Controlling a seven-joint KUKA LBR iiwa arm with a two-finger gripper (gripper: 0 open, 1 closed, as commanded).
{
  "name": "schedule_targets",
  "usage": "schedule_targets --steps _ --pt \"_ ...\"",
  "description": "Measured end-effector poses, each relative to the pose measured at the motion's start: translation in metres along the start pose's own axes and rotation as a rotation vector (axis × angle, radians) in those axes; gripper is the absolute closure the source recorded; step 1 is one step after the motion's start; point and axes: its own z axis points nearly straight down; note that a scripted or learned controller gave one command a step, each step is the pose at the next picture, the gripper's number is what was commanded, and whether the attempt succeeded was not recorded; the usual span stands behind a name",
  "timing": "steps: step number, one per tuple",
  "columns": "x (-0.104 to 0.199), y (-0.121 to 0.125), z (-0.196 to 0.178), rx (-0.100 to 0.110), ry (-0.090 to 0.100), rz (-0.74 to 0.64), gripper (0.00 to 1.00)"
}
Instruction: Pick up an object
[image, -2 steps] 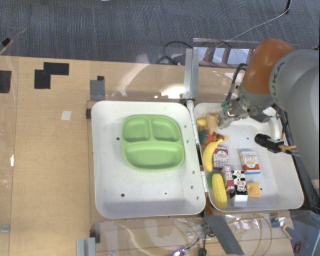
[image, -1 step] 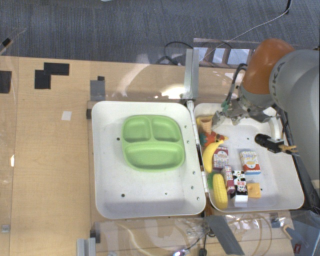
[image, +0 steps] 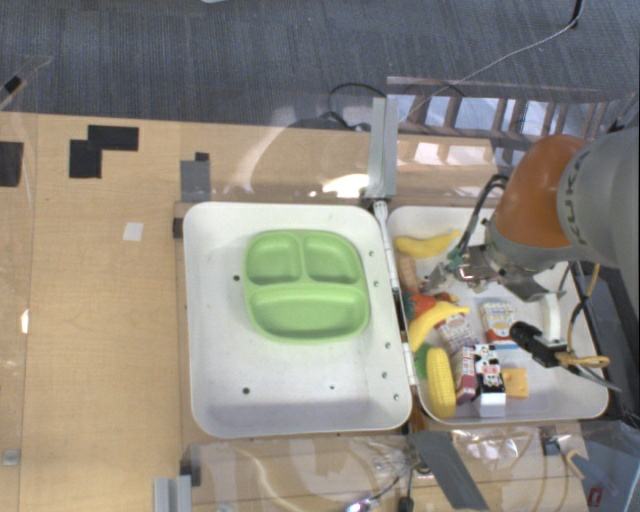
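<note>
A pale wooden surface (image: 100, 300) seen from above carries 2 shallow white bins side by side. The left white bin (image: 215, 400) holds 1 light green plastic plate (image: 305, 283) with 3 compartments, lying flat near the bin's middle.

The right white bin (image: 570, 400) holds a crowd of small things. A yellow banana (image: 428, 243) lies near its far left corner. Below it sits a small red object (image: 422, 300), too hidden to identify, and just below that lies a second yellow banana (image: 432, 322), curved and touching the bin's left wall. A yellow corn cob (image: 440, 377) lies near the front left corner. Beside the cob stand 2 small printed cartons: a red and white carton (image: 467, 365) and a black and white carton (image: 489, 378), touching each other. A small white printed pouch (image: 497, 318) lies further back, and a yellow block (image: 515, 382) rests just right of the cartons.

The grey robot arm (image: 600, 200), with its orange band (image: 535, 205), reaches in from the right over this bin. Its claw (image: 452, 268) sits low over the bin's left half, between the 2 bananas and close to the red object. Whether the claw is open or closed cannot be told, and nothing is visibly gripped in it.
</note>
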Motion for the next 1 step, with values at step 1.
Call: schedule_targets --steps 1 --pt "0.0049 -0.0347 -0.0013 -0.007 -0.003 -0.015 0.0"
